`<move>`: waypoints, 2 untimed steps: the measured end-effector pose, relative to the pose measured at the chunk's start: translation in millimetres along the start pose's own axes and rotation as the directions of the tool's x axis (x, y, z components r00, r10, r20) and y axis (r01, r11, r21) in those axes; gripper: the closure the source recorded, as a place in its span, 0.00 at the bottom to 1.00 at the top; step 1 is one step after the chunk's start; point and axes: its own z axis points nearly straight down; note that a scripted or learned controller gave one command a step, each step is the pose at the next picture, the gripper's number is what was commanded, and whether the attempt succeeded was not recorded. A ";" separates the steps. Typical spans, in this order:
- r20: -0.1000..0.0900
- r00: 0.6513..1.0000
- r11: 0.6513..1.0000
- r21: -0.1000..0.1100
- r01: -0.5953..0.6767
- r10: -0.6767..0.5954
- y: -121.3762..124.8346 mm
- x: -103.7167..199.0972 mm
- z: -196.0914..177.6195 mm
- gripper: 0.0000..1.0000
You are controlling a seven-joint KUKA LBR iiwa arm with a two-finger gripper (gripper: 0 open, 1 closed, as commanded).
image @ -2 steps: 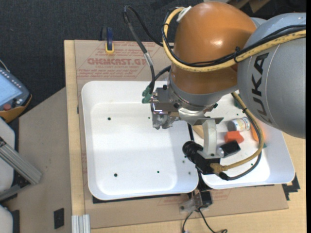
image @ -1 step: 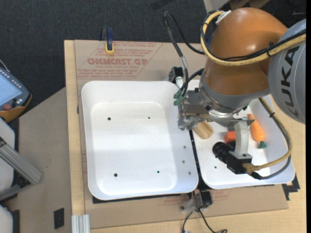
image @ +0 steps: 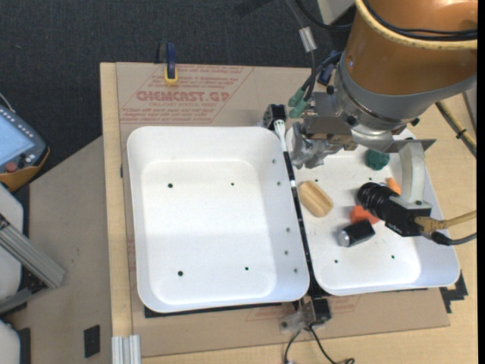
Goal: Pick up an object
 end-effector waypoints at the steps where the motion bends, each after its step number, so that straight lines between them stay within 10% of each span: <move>1: 0.003 1.000 1.000 0.009 -0.001 0.001 -0.2 0.1 -4.6 1.00; 2: 0.003 1.000 1.000 0.008 -0.001 0.001 0.5 0.6 -14.8 1.00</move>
